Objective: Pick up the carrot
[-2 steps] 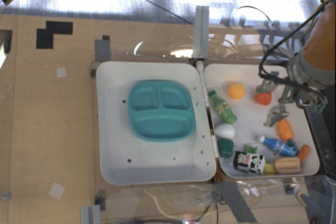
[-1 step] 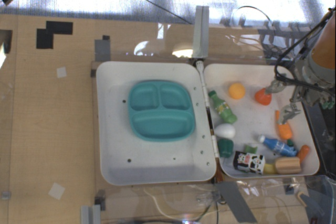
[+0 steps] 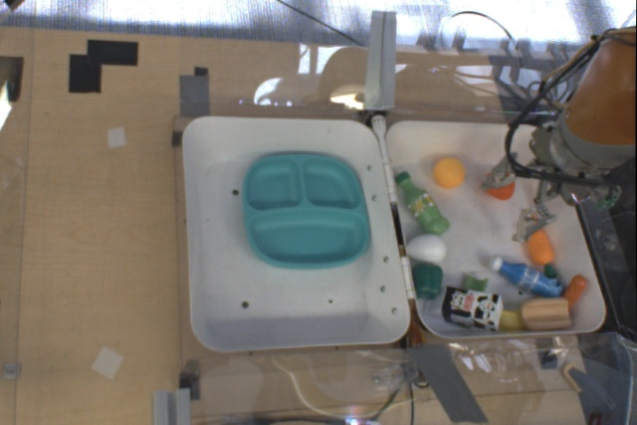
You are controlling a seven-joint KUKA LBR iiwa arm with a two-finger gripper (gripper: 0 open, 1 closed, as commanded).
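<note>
Step in hand: final descent onto the carrot [image 3: 539, 247], a short orange piece lying in the right bin [image 3: 468, 219] just below the claw [image 3: 535, 217] and almost touching it. Its identity is a judgement from colour and shape; a second orange piece [image 3: 575, 289] lies farther below and right of the claw, by the bin wall, and could be mistaken for it. Whether the claw is released or clenched cannot be told at this resolution, and no object is seen held in it. To complete the step well, centre the claw over the carrot's middle and close across its narrow width, not along its length. Descend vertically. The blue bottle [image 3: 528, 278] lies immediately beyond the carrot, below the claw, and a slanted approach would probably push one against the other. The red-orange item [image 3: 500, 185] lies to the claw's upper left, and the orange ball [image 3: 449, 173] lies well apart to its left. Arm pose: the arm enters from the right, orange band [image 3: 607, 100] above the wrist, and the wrist points steeply down into the bin.
</note>
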